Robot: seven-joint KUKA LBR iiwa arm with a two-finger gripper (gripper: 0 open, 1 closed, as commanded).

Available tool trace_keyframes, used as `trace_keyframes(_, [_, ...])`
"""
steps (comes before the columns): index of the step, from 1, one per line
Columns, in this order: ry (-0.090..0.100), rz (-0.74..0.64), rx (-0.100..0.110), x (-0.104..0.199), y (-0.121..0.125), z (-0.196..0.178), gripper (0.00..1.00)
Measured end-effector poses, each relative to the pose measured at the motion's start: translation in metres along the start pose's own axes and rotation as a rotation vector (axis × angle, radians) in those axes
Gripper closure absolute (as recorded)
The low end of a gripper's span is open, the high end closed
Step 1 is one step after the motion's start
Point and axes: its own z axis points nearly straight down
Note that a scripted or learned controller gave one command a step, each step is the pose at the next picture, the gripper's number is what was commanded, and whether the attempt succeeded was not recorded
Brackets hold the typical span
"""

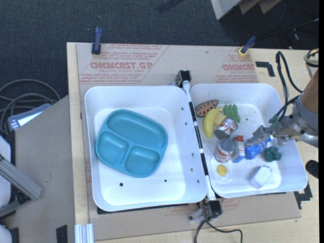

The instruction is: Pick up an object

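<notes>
The right bin (pixel 253 92) holds a heap of small items. Among them are a yellow banana (pixel 211 120), a watermelon slice (pixel 206 107), a green leafy piece (pixel 232 110), two small cans (pixel 226 127) (pixel 224 149), a blue object (pixel 253 150), a dark green piece (pixel 273 154), a white block (pixel 260 176) and a small yellow piece (pixel 221 170). My gripper (pixel 262 135) reaches in from the right and hangs low in the right bin, just above the blue object and beside the dark green piece. Nothing is visibly held.
The left bin (pixel 101 186) holds a teal divided plate (pixel 131 143). A black hinge strip (pixel 196 135) runs between the bins. The arm body (pixel 306 118) and a black cable (pixel 281 77) overhang the right bin's right edge. Clamps sit at the board's far edge.
</notes>
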Motion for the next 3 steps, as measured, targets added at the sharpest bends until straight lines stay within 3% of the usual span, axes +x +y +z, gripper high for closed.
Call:
trace_keyframes(1, [-0.001, 0.001, -0.002, 0.034, 0.045, 0.099, 0.0])
trace_keyframes(2, [-0.001, -0.001, -0.002, 0.057, 0.091, 0.124, 0.0])
trace_keyframes(3, [-0.001, 0.0, -0.004, 0.057, 0.092, 0.113, 1.0])
